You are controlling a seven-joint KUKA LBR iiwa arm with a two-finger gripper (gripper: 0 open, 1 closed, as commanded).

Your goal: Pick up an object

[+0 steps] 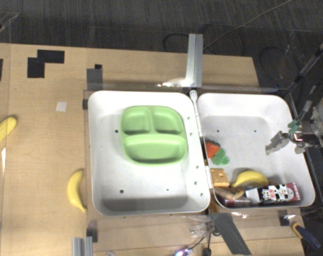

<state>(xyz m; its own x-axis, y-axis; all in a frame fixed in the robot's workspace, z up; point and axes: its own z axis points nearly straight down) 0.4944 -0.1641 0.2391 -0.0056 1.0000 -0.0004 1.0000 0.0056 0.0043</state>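
Jaws [287, 140] apart, holding nothing, near right bin's [241, 111] right edge. Targets bunched along its front edge: banana [249, 178], black-and-white carton [276, 193], orange-green toy [215, 152] nearer the left edge. Risk: descent misses the cluster, or clips the wall because items crowd the rim.

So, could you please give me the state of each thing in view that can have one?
gripper: open, holding nothing, above the right bin's right side
green divided plate: right side up in the left bin, compartments bare
banana: lying in the right bin, near its front wall
carton: lying on its side against the front wall
right bin: holds the small items
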